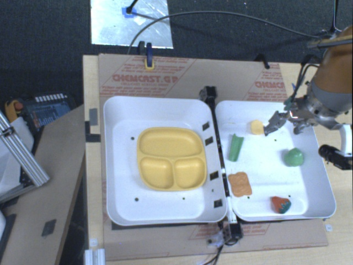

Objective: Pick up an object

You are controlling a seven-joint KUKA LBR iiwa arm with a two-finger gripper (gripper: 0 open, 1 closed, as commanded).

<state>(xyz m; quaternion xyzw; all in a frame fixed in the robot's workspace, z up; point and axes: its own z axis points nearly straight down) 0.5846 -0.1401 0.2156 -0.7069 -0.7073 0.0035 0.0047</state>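
Over on the left, the left bin (118, 115) has a yellow divided tray (171, 158) sitting flat in the middle, three compartments, nothing in them as far as I can see. That's not where the action is.

Moving right across the divider, the right bin (320, 203) has all the small stuff scattered about. There's a green stick-shaped piece (236, 147) near the left wall, long axis running roughly far-to-near with a slight lean, fatter end toward the near side. Nearer to me there's an orange flat piece (240, 184), and further right a red-and-green lump (280, 204) in the near corner. A green round thing (294, 157) sits toward the right side.

The likely target is the small yellow chunk (257, 127) at the far part of the right bin. It's stubby, no real long axis I can make out, so no pointing direction to speak of.

The tool (273, 127) is just beside that yellow chunk on its right, coming in low from the arm (331, 84). Honestly I can't tell whether it's spread or clenched from here, it's just a dark blur at the tip. Nothing is visibly in it.

What could go wrong, I'd guess: it's off to the side of the chunk rather than over it, so closing there could just nudge it away toward the left or pinch air.
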